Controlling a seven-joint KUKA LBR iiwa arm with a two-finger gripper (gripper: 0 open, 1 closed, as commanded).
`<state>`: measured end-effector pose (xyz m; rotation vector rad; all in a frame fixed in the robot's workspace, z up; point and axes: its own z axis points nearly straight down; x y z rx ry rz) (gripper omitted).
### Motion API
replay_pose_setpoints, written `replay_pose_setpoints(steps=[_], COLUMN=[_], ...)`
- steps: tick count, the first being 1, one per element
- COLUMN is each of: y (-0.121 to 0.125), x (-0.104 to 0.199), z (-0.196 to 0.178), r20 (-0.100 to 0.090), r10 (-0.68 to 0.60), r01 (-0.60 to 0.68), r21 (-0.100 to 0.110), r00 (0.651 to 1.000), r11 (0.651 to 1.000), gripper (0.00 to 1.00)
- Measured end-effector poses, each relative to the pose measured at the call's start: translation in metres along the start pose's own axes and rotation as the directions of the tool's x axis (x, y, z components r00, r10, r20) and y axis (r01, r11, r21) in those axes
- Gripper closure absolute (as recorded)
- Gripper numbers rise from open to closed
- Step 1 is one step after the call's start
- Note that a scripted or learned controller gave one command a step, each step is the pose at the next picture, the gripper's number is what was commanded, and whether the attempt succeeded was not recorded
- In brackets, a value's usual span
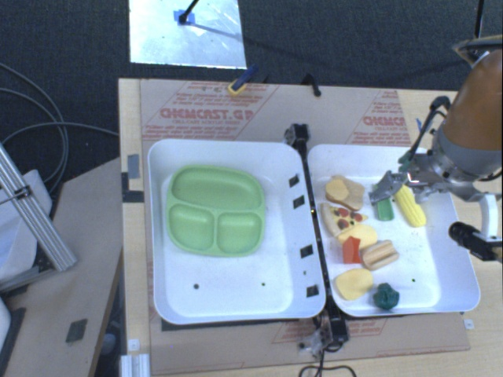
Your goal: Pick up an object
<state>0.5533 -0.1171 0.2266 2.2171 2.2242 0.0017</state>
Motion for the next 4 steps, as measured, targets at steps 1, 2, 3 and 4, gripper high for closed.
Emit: replay_pose_setpoints(steps=[1, 2, 3, 4], y=[-0.043, -0.039, 0.052, -0.014], x=[0.034, 0.032, 0.108, 0.155], z=[0.124, 0.107, 0.038, -0.035], r20=[-0.004, -0.001, -0.001, -0.003], r10=[0.001, 0.003, -0.01, -0.006], r01=[-0.001, -0.003, 0.01, 0.006], r21=[0.01, -0.001, -0.012, -0.002], r00=[1.0, 1.0, 1.0, 1.0], r11=[1.0, 1.0, 1.0, 1.0], gripper=[0.0, 1.0, 1.0, 1.0])
